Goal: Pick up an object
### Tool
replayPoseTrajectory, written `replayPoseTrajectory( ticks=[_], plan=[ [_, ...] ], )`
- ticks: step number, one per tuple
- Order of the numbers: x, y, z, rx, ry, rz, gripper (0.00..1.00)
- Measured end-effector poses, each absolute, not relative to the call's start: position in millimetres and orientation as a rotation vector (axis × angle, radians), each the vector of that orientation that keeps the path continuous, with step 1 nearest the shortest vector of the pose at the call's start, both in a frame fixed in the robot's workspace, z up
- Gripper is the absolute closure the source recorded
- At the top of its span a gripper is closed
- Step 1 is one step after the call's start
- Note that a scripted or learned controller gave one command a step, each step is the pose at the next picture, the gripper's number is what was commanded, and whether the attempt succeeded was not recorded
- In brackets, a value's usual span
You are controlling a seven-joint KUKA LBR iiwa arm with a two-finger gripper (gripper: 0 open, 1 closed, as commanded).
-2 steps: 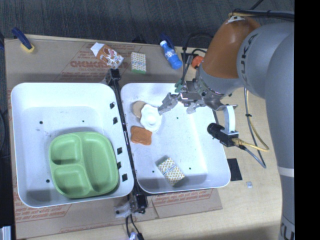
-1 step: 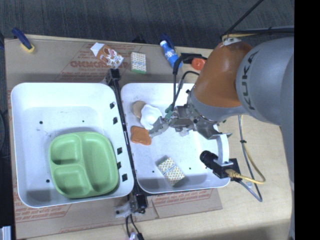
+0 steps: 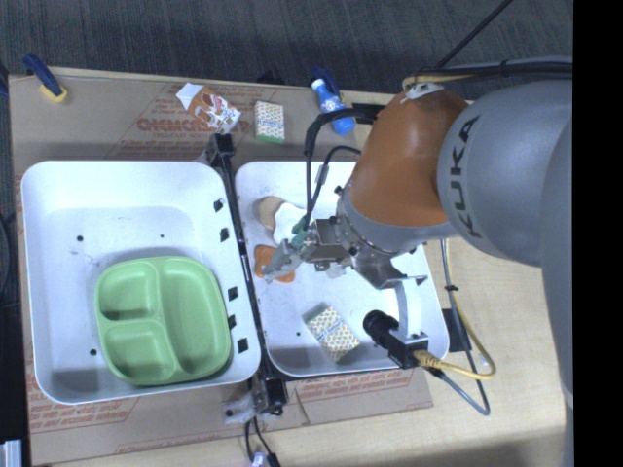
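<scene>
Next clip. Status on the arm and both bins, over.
Gripper low in right bin, over the orange object; grasp not confirmed. Patterned packet lies loose nearby. Green divided tray sits in left bin, untouched.

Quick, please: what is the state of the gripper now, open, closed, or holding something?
Gripper: cannot be told. It is low in the right bin, at an orange object; a hold on it is not visible.

One fixed camera looks down at a slant from above the desk [image 3: 506, 397], taking in both bins [image 3: 58, 202], fairly close.
</scene>
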State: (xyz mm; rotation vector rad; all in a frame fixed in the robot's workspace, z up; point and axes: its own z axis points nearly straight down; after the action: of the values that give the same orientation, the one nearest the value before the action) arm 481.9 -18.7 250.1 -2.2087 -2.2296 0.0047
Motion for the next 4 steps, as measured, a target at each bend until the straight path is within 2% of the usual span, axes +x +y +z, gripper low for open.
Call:
replayPoseTrajectory(
  ticks=[1,2,3,4],
  plan=[
    [550.8,-59,258,-2.216,-2.225,0.003,0.00],
    [507.7,-25,295,-2.213,-2.227,0.002,0.00],
    [483.0,-28,217,-2.212,-2.226,0.006,0.00],
    [534.3,-55,278,-2.215,-2.229,0.001,0.00]
  ],
)
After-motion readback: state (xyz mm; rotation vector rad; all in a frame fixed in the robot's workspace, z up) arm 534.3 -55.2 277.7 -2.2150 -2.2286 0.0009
